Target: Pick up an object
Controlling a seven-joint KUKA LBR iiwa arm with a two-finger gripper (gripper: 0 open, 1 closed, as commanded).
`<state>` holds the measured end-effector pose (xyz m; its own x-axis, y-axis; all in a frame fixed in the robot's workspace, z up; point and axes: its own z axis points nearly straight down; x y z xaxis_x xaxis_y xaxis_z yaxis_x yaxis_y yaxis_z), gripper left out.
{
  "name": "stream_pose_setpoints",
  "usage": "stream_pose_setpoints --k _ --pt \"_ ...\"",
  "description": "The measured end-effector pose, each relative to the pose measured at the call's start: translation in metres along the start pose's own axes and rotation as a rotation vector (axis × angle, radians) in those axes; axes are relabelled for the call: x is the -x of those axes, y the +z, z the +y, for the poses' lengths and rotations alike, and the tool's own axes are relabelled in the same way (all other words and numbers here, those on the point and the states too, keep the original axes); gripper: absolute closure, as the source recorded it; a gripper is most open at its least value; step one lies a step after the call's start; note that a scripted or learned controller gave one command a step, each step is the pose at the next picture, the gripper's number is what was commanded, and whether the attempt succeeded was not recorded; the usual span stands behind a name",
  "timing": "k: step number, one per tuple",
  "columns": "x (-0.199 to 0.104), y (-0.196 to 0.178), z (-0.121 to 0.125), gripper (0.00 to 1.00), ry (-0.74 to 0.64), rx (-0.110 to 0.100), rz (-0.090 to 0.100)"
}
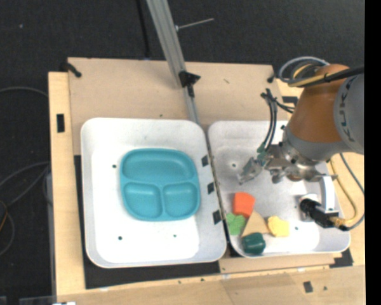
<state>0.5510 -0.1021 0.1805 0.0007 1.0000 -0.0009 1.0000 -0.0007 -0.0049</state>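
Small toy pieces are being kept in a cluster at the near end of the right shallow white bin (pixel 317 243): an orange block (pixel 244 203), a light green piece (pixel 234 223) touching its lower left side, a tan wedge (pixel 258 223) just beside it on the right, a yellow lump (pixel 279 226) further right, and a dark green rounded piece (pixel 253 243) lying against the bin's near rim. The light green piece is being pressed close to the bin's left wall, where the two bins meet. Bare white floor is being left open across the far half of this bin.

The pincer (pixel 249 169) is being held over the left middle of the right bin, just above the orange block and apart from it. Whether it is released or clenched cannot be told at this slant; nothing is being seen between its fingers. The grey arm with its orange band (pixel 314 110) is being extended in from the right across the bin's right rim.

A teal three-compartment plate (pixel 159 184) is being carried in the middle of the left white bin (pixel 95 170), with bare floor ringing it on all sides. Both bins are being borne by the tan counter (pixel 114 88).
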Motion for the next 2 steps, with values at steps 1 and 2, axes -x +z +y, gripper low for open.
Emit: stream_pose_setpoints --k 1,2 --pt "0.002 0.042 0.000 0.00 0.000 0.001 0.000" --pt "0.003 0.082 0.000 0.00 0.000 0.002 0.000"
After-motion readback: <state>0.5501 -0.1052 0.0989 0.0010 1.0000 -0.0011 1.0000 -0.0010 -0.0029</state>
